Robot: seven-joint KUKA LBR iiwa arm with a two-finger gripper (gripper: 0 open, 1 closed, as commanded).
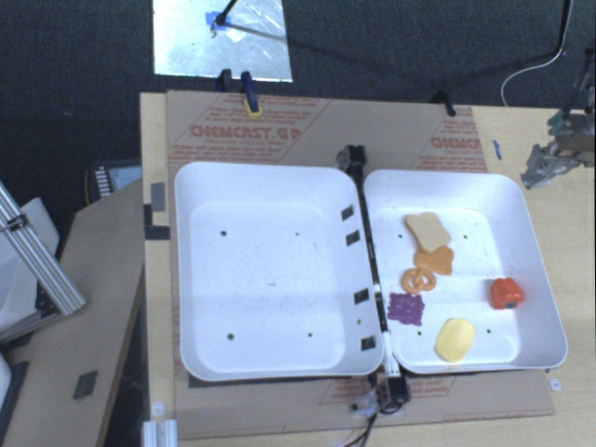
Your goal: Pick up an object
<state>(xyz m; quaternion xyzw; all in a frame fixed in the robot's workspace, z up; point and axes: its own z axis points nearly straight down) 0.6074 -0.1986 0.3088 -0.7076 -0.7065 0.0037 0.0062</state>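
The right bin [538, 250] holds several small toy foods. A tan bread slice [426, 230] lies near its middle, with an orange piece [440, 261] just below it and an orange pretzel [418, 281] beside that. A purple grape bunch [406, 308] sits by the bin's left wall. Near the front lies a yellow lemon-like piece [454, 340], and a red pepper [507, 292] is at the right. My gripper [548, 163] hangs at the far right, above the bench and outside the bin's back right corner, apart from every object.
The left bin [270, 250] lies beside the right one, joined by a black hinge strip [363, 250]. A shiny metal sheet [222, 26] is on the dark floor behind. A blue and yellow clamp [250, 93] grips the bench's back edge. An aluminium frame [37, 259] stands at left.
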